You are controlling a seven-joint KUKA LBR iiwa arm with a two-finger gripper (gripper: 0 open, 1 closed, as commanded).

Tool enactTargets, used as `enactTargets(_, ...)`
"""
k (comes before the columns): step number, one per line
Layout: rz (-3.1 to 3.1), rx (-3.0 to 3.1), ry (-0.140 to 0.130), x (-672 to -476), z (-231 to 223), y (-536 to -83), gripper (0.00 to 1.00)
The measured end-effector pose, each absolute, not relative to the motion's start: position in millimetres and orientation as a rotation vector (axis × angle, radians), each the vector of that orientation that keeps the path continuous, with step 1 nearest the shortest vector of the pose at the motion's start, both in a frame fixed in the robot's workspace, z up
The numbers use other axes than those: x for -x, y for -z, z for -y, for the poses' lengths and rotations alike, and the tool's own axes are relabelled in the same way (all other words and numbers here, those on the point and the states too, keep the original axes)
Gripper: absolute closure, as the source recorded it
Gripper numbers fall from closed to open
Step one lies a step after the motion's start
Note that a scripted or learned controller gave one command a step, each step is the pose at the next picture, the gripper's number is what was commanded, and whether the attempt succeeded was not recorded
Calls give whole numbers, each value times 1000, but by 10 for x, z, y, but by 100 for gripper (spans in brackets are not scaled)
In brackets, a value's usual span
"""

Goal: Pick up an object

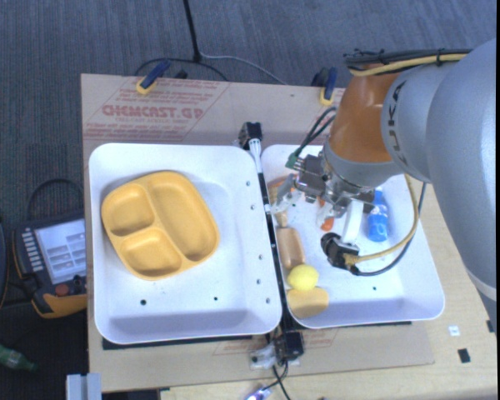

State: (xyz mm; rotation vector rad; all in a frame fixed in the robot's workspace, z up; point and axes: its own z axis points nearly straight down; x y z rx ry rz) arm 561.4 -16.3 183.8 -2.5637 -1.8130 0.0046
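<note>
camera view: the pincer (317, 192), grip state i cannot tell, hovers over the right bin (400, 307), reaching; next it must close on the yellow ball (302, 277) below it.

Bulky grey arm (454, 140) with orange band (362, 119) above the claw; black and yellow cables looped beside the wrist.

Robot lab: clamped bench (150, 111), cables (192, 32).

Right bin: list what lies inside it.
In the right bin: a yellow ball, a yellow block, a brown piece, a blue item. The arm covers the bin's upper middle; anything beneath it is hidden.
</note>
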Motion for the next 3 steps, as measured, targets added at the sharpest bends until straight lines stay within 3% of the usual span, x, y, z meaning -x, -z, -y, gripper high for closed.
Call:
enactTargets(1,2185,2256,-3,-5456,643,-1841,0)
enactTargets(2,2253,2187,-3,-5878,964,-1199,0)
enactTargets(3,2256,2186,-1,-5961,1080,-978,0)
